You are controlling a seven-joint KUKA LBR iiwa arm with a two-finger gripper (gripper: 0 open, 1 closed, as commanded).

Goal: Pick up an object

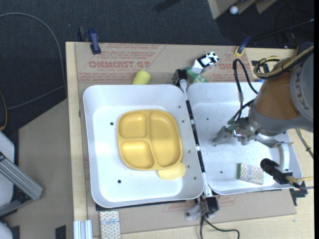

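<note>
Grey arm with orange band reaching in from right, claw [223,136] low over the right bin [214,103], fingers spread open, nothing between them. Small patterned flat packet [250,173] lying near that bin's front right corner, well apart from the claw; yellow divided plate [149,138] in the middle of the left bin [99,108], with a pale yellow flat piece [172,172] touching its front edge. Behind the bins on the counter [119,61]: yellow rounded object [141,77] and a black-and-white item [206,60].
</note>
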